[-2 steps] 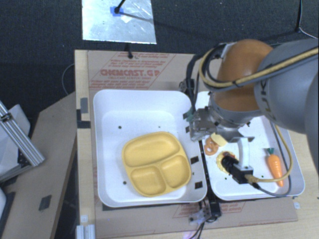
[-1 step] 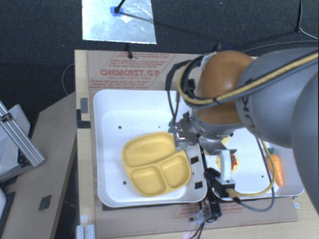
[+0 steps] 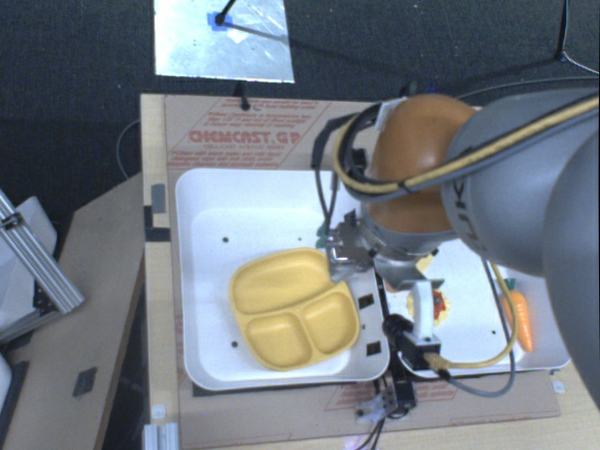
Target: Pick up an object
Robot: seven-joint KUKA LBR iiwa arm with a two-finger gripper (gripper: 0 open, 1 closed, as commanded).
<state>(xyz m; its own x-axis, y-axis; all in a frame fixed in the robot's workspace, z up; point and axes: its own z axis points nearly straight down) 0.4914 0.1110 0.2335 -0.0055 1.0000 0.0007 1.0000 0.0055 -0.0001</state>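
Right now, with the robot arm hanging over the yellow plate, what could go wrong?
1. The yellow plate is wide and flat, so it could slip when the arm tries to lift it by the rim.
2. The plate's lower edge sits close to the wall of the left bin. A push could jam it there.
3. The arm hangs over the wall between the bins. The carrot and a small toy lie in the right bin beneath it, so a swing might bump them.

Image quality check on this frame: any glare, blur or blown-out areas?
Camera view: glare on the foil-like sheet at top; left bin is bright but holds detail; yellow divided tray is soft-edged yet readable; the arm, close to the lens, looks blurred.
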